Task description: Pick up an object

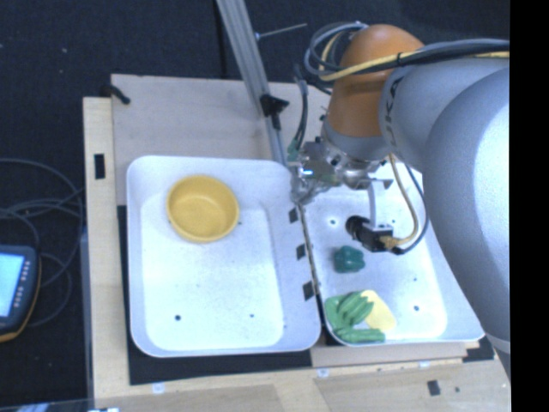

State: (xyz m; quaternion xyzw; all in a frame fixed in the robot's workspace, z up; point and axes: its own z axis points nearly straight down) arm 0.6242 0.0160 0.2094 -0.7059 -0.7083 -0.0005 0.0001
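A yellow bowl (203, 207) sits in the upper part of the left bin (214, 316). In the right bin (420, 307) lie a small dark green object (347, 259) and, near the front rim, a bunch of green pods beside a yellow piece (361, 312). My gripper (307, 184) hangs below the orange wrist band, over the far left corner of the right bin, close to the wall between the bins. It is apart from the green object, which lies nearer the front. Nothing is seen held in it.
The large grey arm (455, 144) covers the right bin's far right part. A black cable end (364, 230) dangles over that bin near the green object. A metal rail (249, 67) slants up behind the bins. A handheld screen (13, 286) lies off the bench at left.
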